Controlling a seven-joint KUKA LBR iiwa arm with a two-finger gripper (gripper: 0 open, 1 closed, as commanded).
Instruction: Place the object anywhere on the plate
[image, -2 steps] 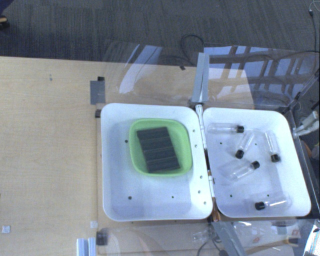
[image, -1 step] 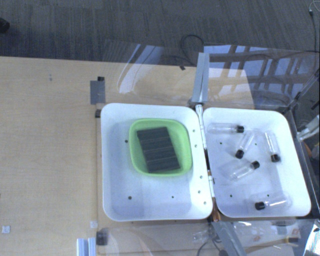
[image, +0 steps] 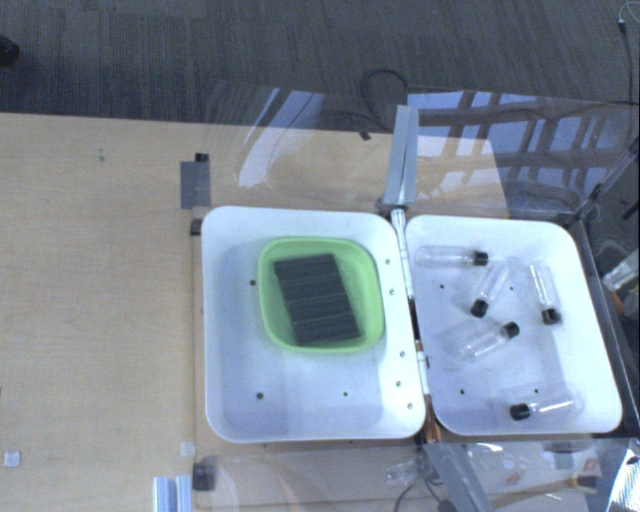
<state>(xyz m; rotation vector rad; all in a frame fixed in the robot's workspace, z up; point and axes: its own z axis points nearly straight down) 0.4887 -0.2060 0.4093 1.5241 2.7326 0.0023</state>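
A dark ribbed block (image: 317, 299) lies flat on the green plate (image: 370, 305) in the left bin (image: 300, 415).
Five clear, black-capped vials (image: 487, 341) lie scattered in the right bin (image: 590, 395) on the wooden worktop (image: 90, 330); the gripper's state cannot be told.

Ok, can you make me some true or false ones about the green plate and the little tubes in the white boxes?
1. The green plate sits in the left bin. True.
2. A dark ridged block lies on the green plate. True.
3. The clear tubes are in the same bin as the plate. False: they lie in the right bin.
4. The tubes have red caps. False: the caps are black, like on the tube nearest the front.
5. There are five tubes. True.
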